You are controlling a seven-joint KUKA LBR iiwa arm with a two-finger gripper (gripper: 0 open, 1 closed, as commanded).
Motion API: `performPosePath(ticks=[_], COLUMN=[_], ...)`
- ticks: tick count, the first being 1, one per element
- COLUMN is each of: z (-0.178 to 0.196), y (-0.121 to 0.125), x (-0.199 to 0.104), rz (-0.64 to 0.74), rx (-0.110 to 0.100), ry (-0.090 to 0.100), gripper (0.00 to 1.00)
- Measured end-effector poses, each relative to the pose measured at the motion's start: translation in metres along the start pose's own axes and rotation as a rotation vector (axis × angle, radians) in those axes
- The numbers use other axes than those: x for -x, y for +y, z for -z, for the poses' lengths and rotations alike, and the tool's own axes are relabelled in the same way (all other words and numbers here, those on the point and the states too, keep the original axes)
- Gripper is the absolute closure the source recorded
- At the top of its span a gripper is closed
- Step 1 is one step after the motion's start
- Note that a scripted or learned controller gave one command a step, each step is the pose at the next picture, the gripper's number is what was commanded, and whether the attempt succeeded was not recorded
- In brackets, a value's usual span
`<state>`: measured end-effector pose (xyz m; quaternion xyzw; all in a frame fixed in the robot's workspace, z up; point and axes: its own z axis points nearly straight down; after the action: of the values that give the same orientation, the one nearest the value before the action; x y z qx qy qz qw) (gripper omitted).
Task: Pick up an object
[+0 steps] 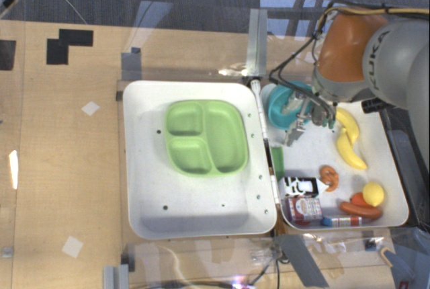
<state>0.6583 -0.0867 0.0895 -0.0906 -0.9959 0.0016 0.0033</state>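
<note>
The right bin (393,167) holds several objects. A teal bowl (277,109) sits at its back left and a yellow banana (350,140) lies to the right of the bowl. My gripper (311,128) hangs between them, over the bowl's right rim. It is open, with nothing between its fingers. Nearer the front lie a small orange piece (328,177), a yellow lemon (373,193), a red sausage (361,209), a black and white box (300,185) and a dark red packet (304,208).
A green divided plate (205,136) lies in the left bin (148,200). A flat green piece (277,161) rests against the right bin's left wall. The grey arm with its orange band (346,46) covers the right bin's back right corner.
</note>
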Motion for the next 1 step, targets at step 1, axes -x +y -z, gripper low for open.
performPosePath(ticks=[1], z=[-0.0006], y=[-0.0059], x=[0.0025], rz=[-0.077], rx=[0.005], ry=[0.006], gripper=[0.0])
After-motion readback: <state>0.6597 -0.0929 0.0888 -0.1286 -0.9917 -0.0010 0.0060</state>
